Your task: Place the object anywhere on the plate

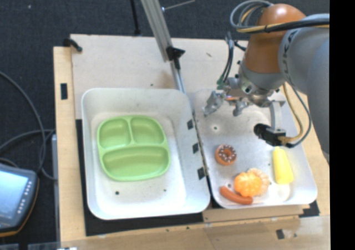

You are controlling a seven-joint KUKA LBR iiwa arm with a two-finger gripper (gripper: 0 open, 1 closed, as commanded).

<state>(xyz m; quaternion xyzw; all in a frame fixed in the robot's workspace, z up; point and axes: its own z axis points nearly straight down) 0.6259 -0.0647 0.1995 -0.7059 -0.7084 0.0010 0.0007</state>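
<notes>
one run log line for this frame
pincer open, nothing held, above right bin | green plate in left bin bare | donut, orange in right bin

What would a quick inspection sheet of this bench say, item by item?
Surface: two white bins, left bin and right bin, on a pale board.
Job's things: green divided plate in left bin, bare; donut, orange, corn cob, hot dog in right bin.
Clutter: nothing seen.
Hand: hand open, over right bin's far end, holding nothing.
Cables: looped by the wrist.
Surroundings: dark carpet, metal pole.
</notes>
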